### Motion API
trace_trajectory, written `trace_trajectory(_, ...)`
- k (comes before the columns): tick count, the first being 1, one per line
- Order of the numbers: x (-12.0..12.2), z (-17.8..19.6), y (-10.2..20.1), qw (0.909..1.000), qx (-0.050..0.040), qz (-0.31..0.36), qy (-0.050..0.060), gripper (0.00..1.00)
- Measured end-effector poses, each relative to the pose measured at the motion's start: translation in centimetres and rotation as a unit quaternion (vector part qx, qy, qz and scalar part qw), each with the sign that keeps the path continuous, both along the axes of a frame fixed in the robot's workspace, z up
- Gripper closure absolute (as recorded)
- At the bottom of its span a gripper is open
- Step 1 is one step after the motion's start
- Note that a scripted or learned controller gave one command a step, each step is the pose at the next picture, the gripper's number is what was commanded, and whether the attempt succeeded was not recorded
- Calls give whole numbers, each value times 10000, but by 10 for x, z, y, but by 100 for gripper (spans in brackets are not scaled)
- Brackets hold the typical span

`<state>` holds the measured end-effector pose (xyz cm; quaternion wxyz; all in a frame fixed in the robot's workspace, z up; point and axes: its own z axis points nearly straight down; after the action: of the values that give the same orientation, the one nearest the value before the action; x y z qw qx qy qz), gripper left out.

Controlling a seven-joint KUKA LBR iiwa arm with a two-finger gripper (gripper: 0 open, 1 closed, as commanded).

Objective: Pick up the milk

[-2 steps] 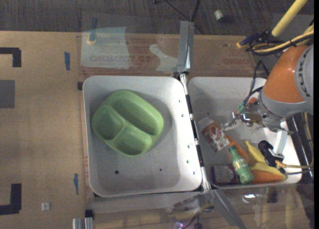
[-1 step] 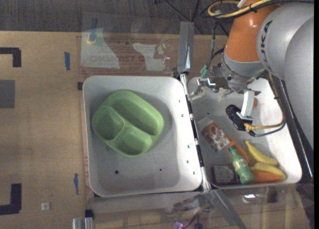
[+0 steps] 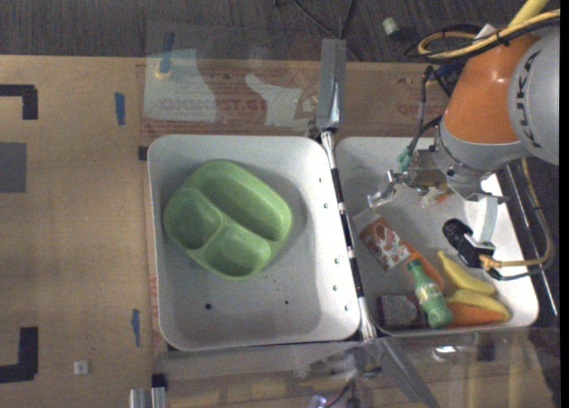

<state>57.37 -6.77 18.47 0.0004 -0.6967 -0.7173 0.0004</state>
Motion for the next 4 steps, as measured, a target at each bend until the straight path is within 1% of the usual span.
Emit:
trace_trajectory(1,3,-96,-34,9994,-2,-327,-56,0)
trace_trajectory(2,-52,-96,-28,9976,-6,687,-61,0)
trace_trajectory(3,-50,-85,-31,9978,-26,657,-90,100)
trace_trajectory(4,-50,-85,-31,9978,-25,658,-88,0)
